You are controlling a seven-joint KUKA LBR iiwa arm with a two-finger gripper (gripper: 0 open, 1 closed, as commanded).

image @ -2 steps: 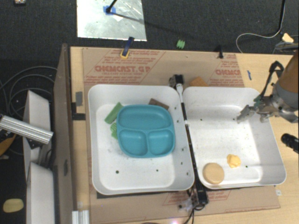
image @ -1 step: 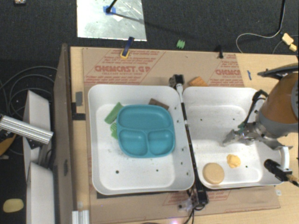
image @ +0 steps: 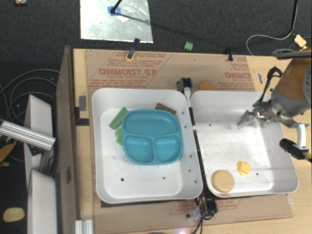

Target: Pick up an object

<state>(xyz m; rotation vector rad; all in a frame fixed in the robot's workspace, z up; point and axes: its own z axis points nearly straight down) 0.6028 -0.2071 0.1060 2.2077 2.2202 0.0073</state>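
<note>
The right bin (image: 229, 140) holds a round tan disc (image: 223, 181) at its front left corner and a small yellow lump (image: 243, 168) just to the right of it. My gripper (image: 249, 117) hangs over the far right part of this bin, well behind both things, with nothing visible between its fingers. In the left bin (image: 112, 179) a blue divided plate (image: 151, 136) lies in the middle. A green piece (image: 117, 119) sticks out from under the plate's left edge, and a brown piece (image: 165, 108) shows at its far edge.
A black divider (image: 193, 130) runs between the two bins. Cardboard (image: 146, 69) lies under and behind the bins. An orange scrap (image: 206, 86) sits just behind the right bin. Cables and metal rails lie off the bench at left.
</note>
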